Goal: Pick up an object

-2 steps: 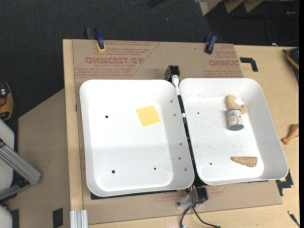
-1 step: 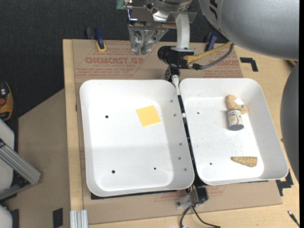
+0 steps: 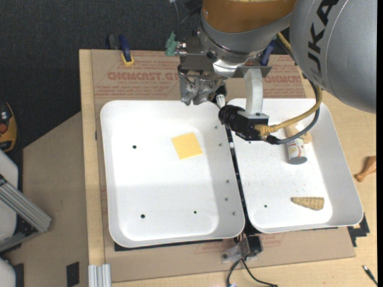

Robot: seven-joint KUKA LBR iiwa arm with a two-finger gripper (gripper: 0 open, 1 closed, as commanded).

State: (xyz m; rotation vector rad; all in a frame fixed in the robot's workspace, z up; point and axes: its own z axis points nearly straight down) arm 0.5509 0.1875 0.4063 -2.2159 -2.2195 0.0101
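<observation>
Camera view: my gripper [image 3: 197, 91] hangs over the left bin's [image 3: 119, 178] far edge; whether spread or pinching, I cannot tell. The yellow cheese slice [image 3: 187, 145] lies just nearward, mid-bin.

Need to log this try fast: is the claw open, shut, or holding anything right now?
Claw: cannot be told. It sits over the far edge of the left bin, with nothing seen between its tips. The yellow square lies in that bin.
</observation>
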